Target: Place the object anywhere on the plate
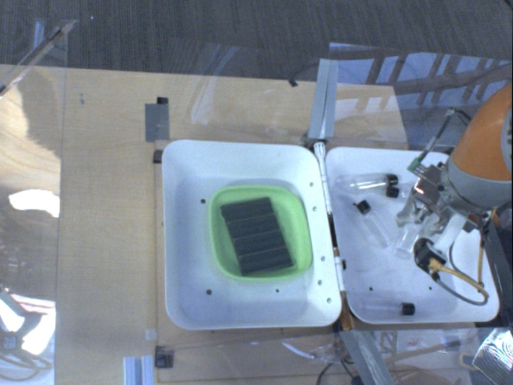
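Nearest me, in the right bin (377, 318), a small black cap (407, 308) lies loose on the floor, and a yellow cable (461, 283) loops down from the wrist just beside it. A little further in, the gripper (413, 227) hangs low over that bin's middle, well apart from the plate. From this angle I cannot tell whether it is open or closed, and I see nothing held in it.

In the left bin (184, 295) the green plate (218, 239) sits about centre, and the block (256, 236) lies flat on it, wholly inside the rim. I take the dark ribbed slab as the task's thing, so going by how things lie the placing looks done.

I judge the block stiff and fairly light, not fragile. Its ribbed top should give some bite, but it lies low, so a top-down pinch would have to straddle its short width, closing on the two long edges near the middle. Its long axis runs near to far, with the far end leaning toward the view's left. The ribs cross it the short way.

Further back in the right bin lie a clear vial (365, 184) with a black cap and a small black bit (362, 207). The arm (485, 135) rises at the far right.
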### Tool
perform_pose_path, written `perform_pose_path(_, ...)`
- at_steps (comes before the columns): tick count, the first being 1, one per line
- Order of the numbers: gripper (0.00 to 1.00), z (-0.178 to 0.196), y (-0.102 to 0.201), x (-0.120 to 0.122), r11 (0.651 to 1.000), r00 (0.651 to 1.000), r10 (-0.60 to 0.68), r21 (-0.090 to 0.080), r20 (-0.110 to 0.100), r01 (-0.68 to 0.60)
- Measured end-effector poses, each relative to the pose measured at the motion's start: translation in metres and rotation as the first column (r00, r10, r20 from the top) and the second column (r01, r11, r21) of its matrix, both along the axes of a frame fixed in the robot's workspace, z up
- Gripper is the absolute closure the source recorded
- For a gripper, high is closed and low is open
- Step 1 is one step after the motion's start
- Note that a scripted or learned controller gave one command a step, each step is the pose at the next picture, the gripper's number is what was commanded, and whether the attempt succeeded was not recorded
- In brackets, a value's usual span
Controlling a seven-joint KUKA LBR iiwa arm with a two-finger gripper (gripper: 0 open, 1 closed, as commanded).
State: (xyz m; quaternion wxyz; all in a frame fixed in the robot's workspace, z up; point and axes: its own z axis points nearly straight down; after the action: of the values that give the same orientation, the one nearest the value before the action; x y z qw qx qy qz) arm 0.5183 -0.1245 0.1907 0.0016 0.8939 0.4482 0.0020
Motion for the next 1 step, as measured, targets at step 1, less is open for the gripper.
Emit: perform_pose_path(1,0.0,0.0,0.0,0.0,1.0,1.0,0.0,0.0,0.0,0.0)
